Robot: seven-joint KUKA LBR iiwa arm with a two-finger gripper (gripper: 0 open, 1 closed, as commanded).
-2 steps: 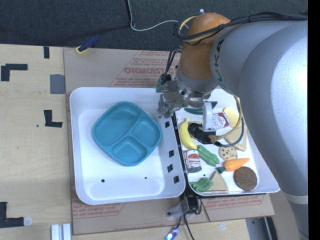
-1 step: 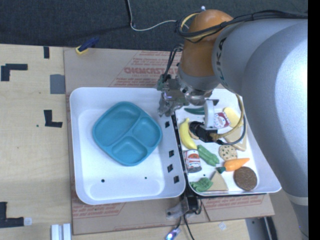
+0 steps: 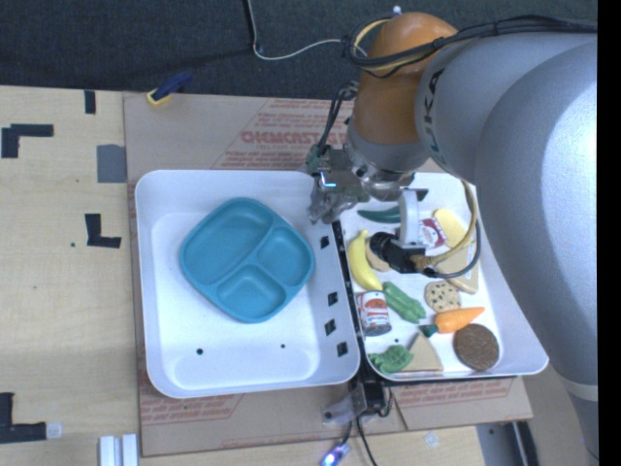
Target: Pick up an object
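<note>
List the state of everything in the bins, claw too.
blue plate, flat and right side up in the left bin
banana, lying along the left wall of the right bin
can, seemingly upright beside the banana
carrot, lying flat, tip pointing right
brown disc, lying flat
claw, above the rims where the bins meet, far end

Left white bin (image 3: 155, 289) and right white bin (image 3: 519, 355) stood side by side on a cardboard sheet (image 3: 223, 129) covering the table (image 3: 58, 309); a blue-and-yellow object (image 3: 170, 87) lay at the sheet's far corner.
</note>
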